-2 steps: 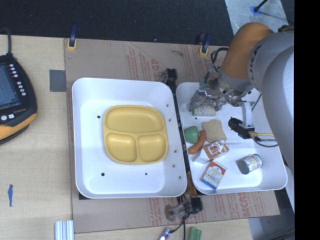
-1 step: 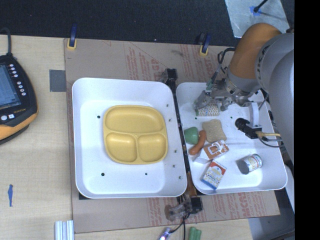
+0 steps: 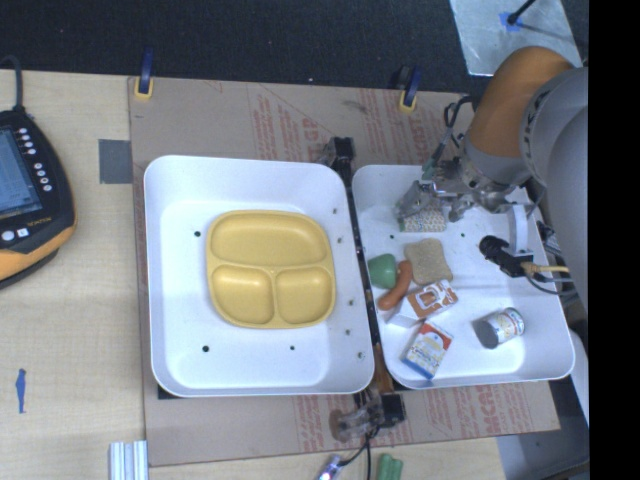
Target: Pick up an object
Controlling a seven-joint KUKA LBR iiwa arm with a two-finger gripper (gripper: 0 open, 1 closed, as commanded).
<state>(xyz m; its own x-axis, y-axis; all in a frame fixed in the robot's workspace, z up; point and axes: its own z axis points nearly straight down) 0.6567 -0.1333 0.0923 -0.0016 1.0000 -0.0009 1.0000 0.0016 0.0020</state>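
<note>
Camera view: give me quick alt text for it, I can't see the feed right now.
The gripper hangs low over the far end of the right bin, which holds a slice of bread, a carrot, a green ball, two small cartons and a can. The left bin holds a yellow divided plate.

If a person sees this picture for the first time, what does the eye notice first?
The large yellow divided plate draws the eye first, lying in the middle of the left white bin. Next is the cluster in the right bin: a green item, a slice of bread, small cartons and a can. The arm's hand hangs over that bin's far end.
</note>
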